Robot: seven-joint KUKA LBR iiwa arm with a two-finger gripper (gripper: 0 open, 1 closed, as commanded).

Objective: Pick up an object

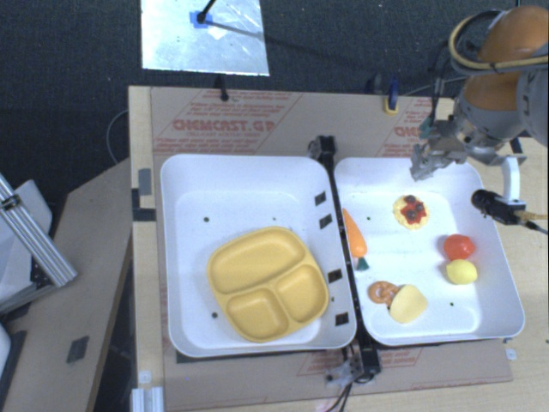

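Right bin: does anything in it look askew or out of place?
Mostly tidy. The toy carrot lies against the divider edge of the right bin, not flat on its floor. The pretzel touches the pale yellow piece.

Two shallow white plastic bins (257, 174), one yellow plastic plate with three compartments (268, 281), one orange toy carrot (355, 236), one small round pizza toy (412, 212), one red tomato (458, 246), one yellow lemon (461, 272), one brown pretzel (382, 293), one pale yellow wedge-shaped piece (408, 304)

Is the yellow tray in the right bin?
No, the yellow tray lies in the left bin, apart from the food items.
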